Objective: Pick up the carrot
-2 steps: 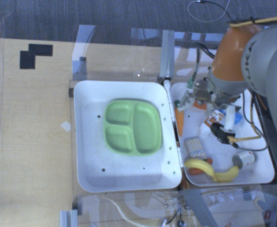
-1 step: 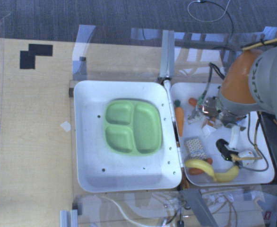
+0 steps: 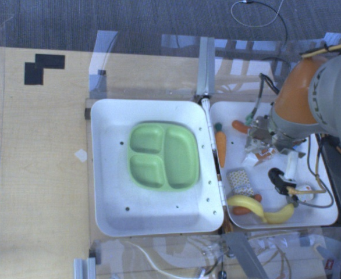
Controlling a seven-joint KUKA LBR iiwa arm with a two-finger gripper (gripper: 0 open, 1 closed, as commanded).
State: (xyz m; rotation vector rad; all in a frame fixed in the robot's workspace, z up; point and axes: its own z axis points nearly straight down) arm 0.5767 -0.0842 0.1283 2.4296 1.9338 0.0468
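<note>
The carrot [image 3: 220, 146] is orange with a small green top. It lies along the left wall of the right bin [image 3: 327, 217], pointing toward the front. My gripper [image 3: 258, 150] hangs low over the middle of that bin, a short way right of the carrot and apart from it. The arm's orange band [image 3: 295, 95] and grey body cover the bin's back right part.
A green divided plate [image 3: 162, 156] sits in the left bin [image 3: 109, 173]. In the right bin lie a yellow banana [image 3: 263, 210] at the front, a speckled block [image 3: 240, 182], a small red piece [image 3: 256, 198] and a red-orange piece [image 3: 240, 126] at the back.
</note>
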